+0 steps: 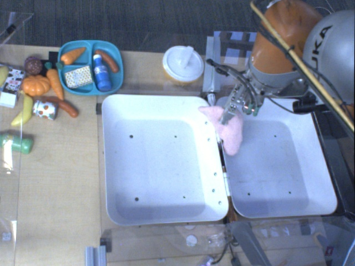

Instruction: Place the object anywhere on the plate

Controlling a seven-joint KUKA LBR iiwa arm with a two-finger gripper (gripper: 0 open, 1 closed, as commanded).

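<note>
A pink soft object (232, 133) hangs over the seam between the two bins, near their far edge. My gripper (231, 113) comes in from the right and its fingers are closed on the object's upper end, which sits between them. The blue divided plate (115, 54) stands on the bench at the far left, beyond the left bin (161, 159). It holds a toy carrot, a blue bottle (101, 72), a sausage and a cracker-like piece. The plate is well to the left of the gripper.
A white lidded cup (183, 64) stands behind the left bin. Toy foods lie left of the plate: a pumpkin (35, 85), a banana (23, 111), a can (44, 110) and a green piece (19, 143). The right bin (283, 170) lies under the arm.
</note>
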